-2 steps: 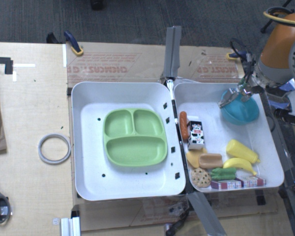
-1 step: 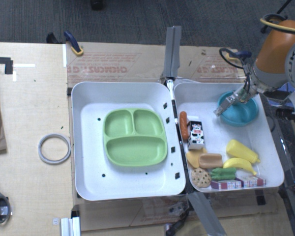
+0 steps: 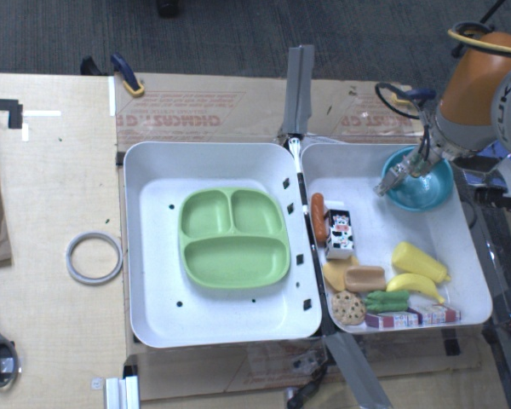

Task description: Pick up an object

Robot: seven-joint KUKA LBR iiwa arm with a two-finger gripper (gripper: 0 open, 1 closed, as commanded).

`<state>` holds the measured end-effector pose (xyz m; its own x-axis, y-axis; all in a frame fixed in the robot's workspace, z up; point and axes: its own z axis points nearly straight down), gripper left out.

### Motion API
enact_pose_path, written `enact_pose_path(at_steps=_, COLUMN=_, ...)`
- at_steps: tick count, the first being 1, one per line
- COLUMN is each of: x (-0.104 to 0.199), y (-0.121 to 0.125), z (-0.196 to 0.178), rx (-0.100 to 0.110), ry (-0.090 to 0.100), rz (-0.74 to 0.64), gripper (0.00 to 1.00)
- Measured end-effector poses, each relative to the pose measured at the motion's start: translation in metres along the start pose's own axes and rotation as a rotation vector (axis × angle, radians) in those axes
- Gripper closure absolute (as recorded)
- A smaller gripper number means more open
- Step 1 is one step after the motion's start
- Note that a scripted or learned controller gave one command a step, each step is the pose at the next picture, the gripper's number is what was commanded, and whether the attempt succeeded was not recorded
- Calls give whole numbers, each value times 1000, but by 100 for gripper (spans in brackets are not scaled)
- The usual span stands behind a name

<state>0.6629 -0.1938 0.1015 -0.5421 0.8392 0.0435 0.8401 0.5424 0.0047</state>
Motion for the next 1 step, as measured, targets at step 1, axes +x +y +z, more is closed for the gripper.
enact_pose_path(at_steps=1, x=59, y=35, z=6, rx=0, ry=-47, rz=199, gripper=100)
